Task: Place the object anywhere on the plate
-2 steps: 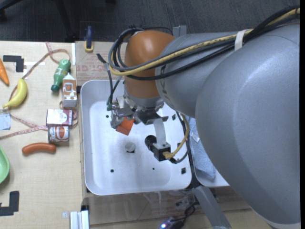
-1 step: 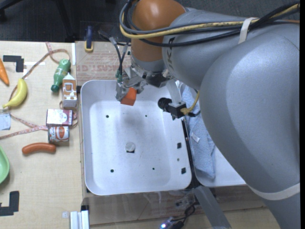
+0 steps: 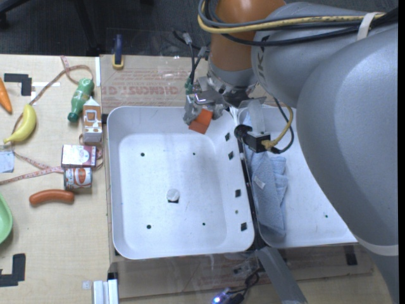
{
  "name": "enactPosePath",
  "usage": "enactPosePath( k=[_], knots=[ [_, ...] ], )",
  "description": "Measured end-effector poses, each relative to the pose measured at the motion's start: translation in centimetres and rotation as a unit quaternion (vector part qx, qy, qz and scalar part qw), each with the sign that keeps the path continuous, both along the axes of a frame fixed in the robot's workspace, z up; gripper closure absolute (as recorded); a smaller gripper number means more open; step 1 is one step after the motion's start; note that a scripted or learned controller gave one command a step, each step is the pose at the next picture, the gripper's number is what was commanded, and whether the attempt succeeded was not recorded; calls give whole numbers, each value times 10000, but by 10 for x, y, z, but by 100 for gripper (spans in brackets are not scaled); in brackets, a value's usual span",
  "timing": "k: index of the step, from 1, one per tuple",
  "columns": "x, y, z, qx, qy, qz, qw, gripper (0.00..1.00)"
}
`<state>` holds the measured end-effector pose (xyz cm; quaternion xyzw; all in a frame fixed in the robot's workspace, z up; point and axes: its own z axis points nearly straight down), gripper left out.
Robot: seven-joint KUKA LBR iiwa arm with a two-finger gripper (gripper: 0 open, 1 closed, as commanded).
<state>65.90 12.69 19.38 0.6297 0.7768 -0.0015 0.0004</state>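
Observation:
My gripper (image 3: pixel 197 114) hangs over the far right corner of the left bin (image 3: pixel 126 233), just inside its back wall. A small orange block (image 3: pixel 202 122) sits between its fingers, tilted, and the gripper is shut on it. A small white round piece (image 3: pixel 173 196) lies on the left bin's floor near the middle. The rim of a green plate (image 3: pixel 4 219) shows at the far left edge of the view, on the wooden table outside the bins.
A blue-grey cloth (image 3: pixel 269 189) lies along the left side of the right bin (image 3: pixel 329 230). On the table to the left are a banana (image 3: pixel 21 125), a green bottle (image 3: pixel 80 97), a small carton (image 3: pixel 92 123), a can (image 3: pixel 78 178) and a sausage (image 3: pixel 52 197).

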Motion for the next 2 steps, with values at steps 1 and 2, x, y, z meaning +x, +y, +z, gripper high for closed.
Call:
enactPosePath(
  k=[1, 2],
  knots=[
    [0, 47, 13, 1, 3, -295, 9996, 100],
    [-54, 71, 71, -6, 12, -1206, 9927, 100]
  ],
)
